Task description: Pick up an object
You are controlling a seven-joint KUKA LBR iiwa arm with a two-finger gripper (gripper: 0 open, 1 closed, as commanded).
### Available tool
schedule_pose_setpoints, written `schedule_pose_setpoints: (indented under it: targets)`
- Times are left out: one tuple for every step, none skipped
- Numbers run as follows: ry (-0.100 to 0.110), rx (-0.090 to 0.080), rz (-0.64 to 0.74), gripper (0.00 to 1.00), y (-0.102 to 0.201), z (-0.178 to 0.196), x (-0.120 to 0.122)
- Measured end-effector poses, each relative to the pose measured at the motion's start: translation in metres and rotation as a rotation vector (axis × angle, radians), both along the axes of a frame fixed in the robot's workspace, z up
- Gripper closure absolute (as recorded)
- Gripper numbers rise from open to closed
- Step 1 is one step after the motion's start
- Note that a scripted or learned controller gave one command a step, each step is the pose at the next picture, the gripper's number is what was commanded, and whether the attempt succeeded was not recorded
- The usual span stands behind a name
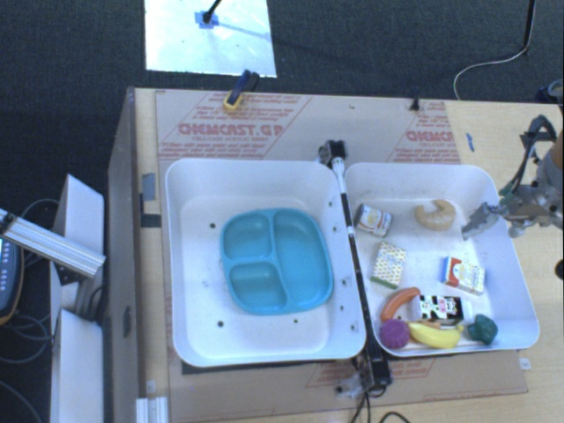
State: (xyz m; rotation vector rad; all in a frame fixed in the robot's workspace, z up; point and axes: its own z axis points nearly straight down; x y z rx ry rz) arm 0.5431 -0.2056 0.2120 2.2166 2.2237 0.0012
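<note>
Looking down: we see two white bins side by side on the surface (pixel 264 117).
Left bin (pixel 189 236): it holds a blue tray (pixel 275 261) with three compartments, lying flat near the middle.
Right bin (pixel 511 276): it holds all the small things, and we describe them below.
Gripper (pixel 483 219): it is at the right bin's upper right part, near the rim; we cannot tell its state, and we see nothing between its tips.
Arm (pixel 538 196): it comes in from the right edge, low above the bin's right wall.
Croissant (pixel 435 213): it lies in the upper middle of the right bin, just left of the gripper, apart from it.
Can (pixel 373 219): it lies on its side in the upper left of the right bin, near the divider.
Cracker box (pixel 389 264): a pale speckled one, under the can.
Red carton (pixel 463 274): it is on the right side, under the gripper but well apart.
Carrot (pixel 400 302): orange and curved, under the cracker box.
Dark carton (pixel 440 307): just right of the carrot.
Purple ball (pixel 395 333): at the lower left corner, touching the banana.
Banana (pixel 435 334): it lies along the front wall.
Green lump (pixel 481 328): right of the banana; we cannot tell what it is.
</note>
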Motion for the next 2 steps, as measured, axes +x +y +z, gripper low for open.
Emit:
schedule_pose_setpoints:
  targets:
    - [0.003,0.001,0.001,0.0,0.017,-0.083,0.007]
    - [-0.002,0.0,0.001,0.0,0.068,-0.104,0.078]
